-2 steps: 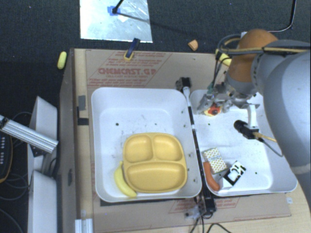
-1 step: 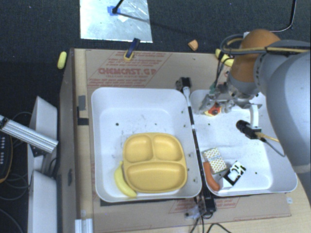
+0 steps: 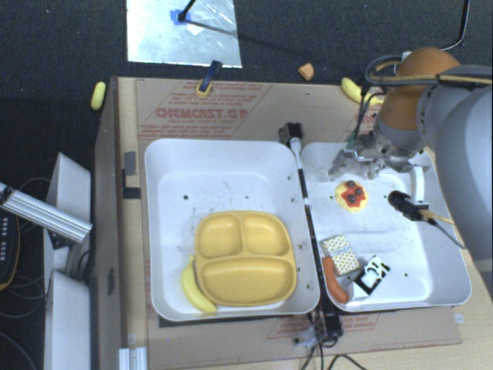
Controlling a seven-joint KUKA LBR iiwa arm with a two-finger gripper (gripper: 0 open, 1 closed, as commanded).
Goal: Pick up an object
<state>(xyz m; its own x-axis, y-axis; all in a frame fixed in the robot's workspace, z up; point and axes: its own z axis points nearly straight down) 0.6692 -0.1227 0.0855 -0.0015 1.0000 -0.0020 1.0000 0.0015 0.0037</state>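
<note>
Toys crowd the near edge of the bin (image 3: 435, 272) on the arm's side: an orange sausage-shaped piece (image 3: 333, 280) lies along the wall it shares with the other bin, a small checkered block (image 3: 340, 254) touches it on the far side, and a black-and-white block (image 3: 372, 274) sits just beside both. In the other bin (image 3: 166, 206), a yellow divided plate (image 3: 245, 299) with nothing on it fills the near half, and a yellow banana (image 3: 194, 287) curls against its rim at the near corner. Farther back in the arm-side bin, a small round piece (image 3: 353, 195), yellow with red and dark spots, lies alone on bare floor, well apart from the cluster. It is the likeliest thing to pick, since the tool (image 3: 356, 163) hangs just beyond it, near the bin's far edge. Whether the tool is open or closed cannot be told, and nothing shows in its hold. The round piece looks light and rigid, probably smooth plastic, and quite flat, so it may slide or tip when pinched. Taking it across its width, low on the rim, seems the best grip, and the clear floor around it leaves room to come down. Beyond the bins, a small yellow piece (image 3: 351, 89) rests at the table's (image 3: 200, 110) far edge.
</note>
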